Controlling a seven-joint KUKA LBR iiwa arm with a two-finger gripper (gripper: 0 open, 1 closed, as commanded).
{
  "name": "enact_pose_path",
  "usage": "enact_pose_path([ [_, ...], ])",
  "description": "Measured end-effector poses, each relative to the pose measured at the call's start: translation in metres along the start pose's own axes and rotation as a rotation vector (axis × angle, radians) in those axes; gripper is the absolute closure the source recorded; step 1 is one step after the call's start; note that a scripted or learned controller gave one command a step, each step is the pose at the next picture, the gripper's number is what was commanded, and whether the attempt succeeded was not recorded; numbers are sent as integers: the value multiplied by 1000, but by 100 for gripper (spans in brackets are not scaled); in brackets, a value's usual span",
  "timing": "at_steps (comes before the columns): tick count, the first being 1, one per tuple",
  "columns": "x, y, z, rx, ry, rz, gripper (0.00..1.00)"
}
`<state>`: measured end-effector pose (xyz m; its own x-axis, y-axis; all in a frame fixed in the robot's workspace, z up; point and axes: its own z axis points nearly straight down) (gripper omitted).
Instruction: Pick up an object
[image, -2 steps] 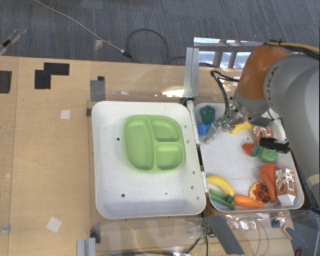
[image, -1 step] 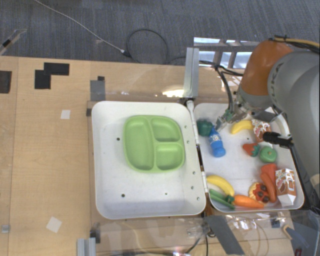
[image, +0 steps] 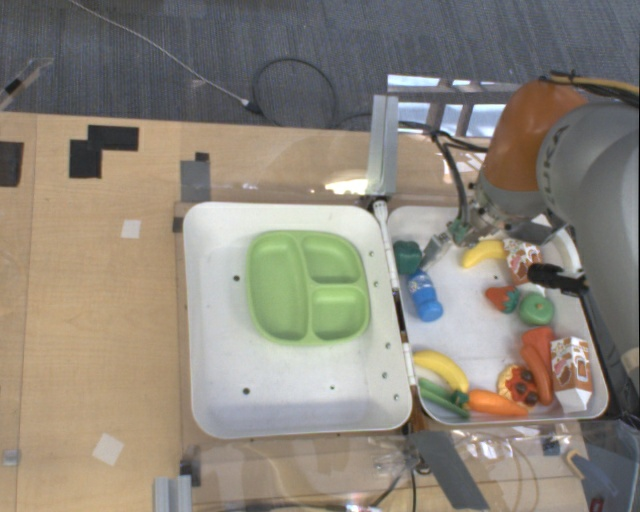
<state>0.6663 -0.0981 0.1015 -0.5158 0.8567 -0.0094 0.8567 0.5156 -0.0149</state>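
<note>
Nothing picked yet: tool low in right bin by small banana, finger state can't tell, grasp and lift pending.

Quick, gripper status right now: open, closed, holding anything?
Gripper: low in the right white bin, between the dark green toy and the small yellow banana; open or closed cannot be told.

Close around the gripper, things crowd in: a green cup just to its left, a blue bottle below that, a small banana just to its right. Below the gripper lies bare floor of the right bin, ringed lower down by a larger banana and carrot.
</note>
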Motion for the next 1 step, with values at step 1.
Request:
enact_pose_path([
  [1, 25, -29, 13, -22, 0, 33, 0],
])
